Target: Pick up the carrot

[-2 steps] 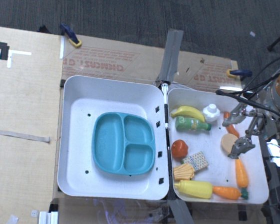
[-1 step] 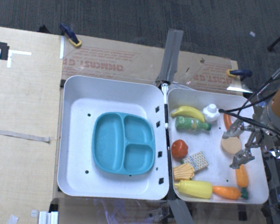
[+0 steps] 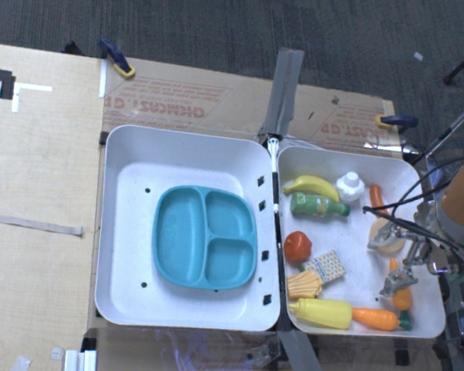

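The carrot (image 3: 376,319), orange with a green tip on its right end, lies flat along the front wall of the right bin (image 3: 428,323). It lies just right of a yellow corn-like piece (image 3: 320,313). My gripper (image 3: 391,259) hangs over the right side of that bin, behind the carrot and apart from it. It is open, and nothing is held between its fingers. A tan round item (image 3: 390,245) lies partly hidden under it.
The right bin also holds a banana (image 3: 313,185), a green bottle (image 3: 317,205), a white bottle (image 3: 350,184), a red-orange stick (image 3: 376,196), a tomato (image 3: 297,245), a cracker (image 3: 328,266), fries (image 3: 304,284) and a small orange piece (image 3: 403,300). The left bin (image 3: 118,234) holds a teal divided plate (image 3: 206,237).
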Controlling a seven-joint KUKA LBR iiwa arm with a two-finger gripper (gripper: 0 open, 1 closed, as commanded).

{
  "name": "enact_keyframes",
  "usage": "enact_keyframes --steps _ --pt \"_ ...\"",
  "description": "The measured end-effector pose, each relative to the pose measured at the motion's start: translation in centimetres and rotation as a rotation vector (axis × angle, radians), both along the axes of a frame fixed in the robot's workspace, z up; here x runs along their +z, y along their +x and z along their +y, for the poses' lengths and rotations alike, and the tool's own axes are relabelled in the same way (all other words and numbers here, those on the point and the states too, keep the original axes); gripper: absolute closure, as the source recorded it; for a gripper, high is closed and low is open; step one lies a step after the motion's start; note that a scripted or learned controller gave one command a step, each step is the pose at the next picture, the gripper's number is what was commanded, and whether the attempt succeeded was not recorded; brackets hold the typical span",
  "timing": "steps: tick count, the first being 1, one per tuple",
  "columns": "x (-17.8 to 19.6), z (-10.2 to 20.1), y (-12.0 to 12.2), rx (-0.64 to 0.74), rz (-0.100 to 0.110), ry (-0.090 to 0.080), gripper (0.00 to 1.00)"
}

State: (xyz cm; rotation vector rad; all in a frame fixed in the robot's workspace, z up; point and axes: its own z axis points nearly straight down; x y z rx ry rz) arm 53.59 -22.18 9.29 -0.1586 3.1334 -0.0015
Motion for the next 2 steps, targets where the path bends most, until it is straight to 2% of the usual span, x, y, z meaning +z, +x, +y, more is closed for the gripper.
enact_keyframes --steps 1,2 --pt "1.1 0.1 0.3 0.005 -0.006 -0.002 1.0" --pt "4.9 4.2 1.2 -0.356 -0.002 0.001 1.0"
